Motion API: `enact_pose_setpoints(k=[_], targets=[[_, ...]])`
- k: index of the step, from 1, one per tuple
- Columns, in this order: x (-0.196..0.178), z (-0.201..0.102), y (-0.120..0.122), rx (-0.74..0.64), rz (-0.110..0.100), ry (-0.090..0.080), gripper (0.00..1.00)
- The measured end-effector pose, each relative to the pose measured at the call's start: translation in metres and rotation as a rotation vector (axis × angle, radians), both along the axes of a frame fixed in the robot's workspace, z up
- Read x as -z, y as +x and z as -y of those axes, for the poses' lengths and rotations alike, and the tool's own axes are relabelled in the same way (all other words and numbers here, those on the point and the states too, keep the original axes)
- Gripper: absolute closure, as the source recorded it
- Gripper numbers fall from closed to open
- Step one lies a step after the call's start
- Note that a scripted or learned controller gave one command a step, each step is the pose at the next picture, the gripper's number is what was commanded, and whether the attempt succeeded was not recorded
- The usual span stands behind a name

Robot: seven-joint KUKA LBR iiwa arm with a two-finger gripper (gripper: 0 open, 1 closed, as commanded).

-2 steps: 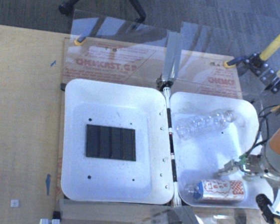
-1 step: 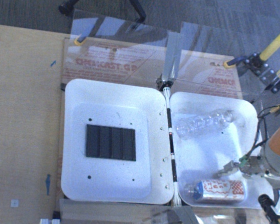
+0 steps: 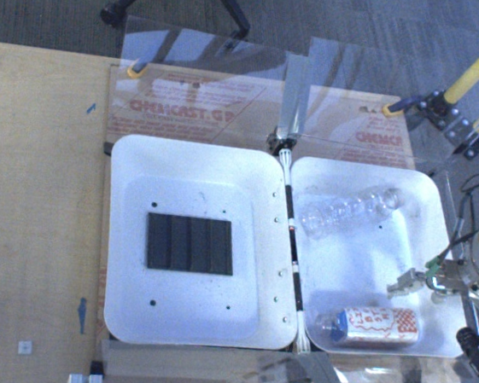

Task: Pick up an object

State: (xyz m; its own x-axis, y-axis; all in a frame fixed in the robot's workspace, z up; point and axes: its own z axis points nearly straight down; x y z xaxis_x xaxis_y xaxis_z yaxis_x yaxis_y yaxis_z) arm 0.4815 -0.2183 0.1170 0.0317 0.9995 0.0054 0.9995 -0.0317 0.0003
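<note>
The right bin (image 3: 428,192) holds a clear plastic bottle (image 3: 347,211) lying across its far half. A small bottle with a red-and-white label and a blue cap (image 3: 375,324) lies on its side along the near wall. My gripper (image 3: 414,282) reaches in from the right edge and hovers over the right bin's right side, just above and to the right of the labelled bottle and apart from it. Nothing shows in its grasp. In the left bin (image 3: 125,216) a black ribbed rectangular pad (image 3: 190,243) lies flat near the middle.
A clear plastic shield (image 3: 199,96) stands behind both bins, with a grey post (image 3: 293,98) between its panels. Yellow-handled clamps (image 3: 456,99) sit at the back right. The wooden bench top (image 3: 23,205) stretches to the left.
</note>
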Motion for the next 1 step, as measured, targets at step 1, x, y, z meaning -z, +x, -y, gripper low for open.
enact_pose_setpoints(k=[1], targets=[[0.0227,-0.0129,0.0126,0.26,-0.001,0.004,0.0]])
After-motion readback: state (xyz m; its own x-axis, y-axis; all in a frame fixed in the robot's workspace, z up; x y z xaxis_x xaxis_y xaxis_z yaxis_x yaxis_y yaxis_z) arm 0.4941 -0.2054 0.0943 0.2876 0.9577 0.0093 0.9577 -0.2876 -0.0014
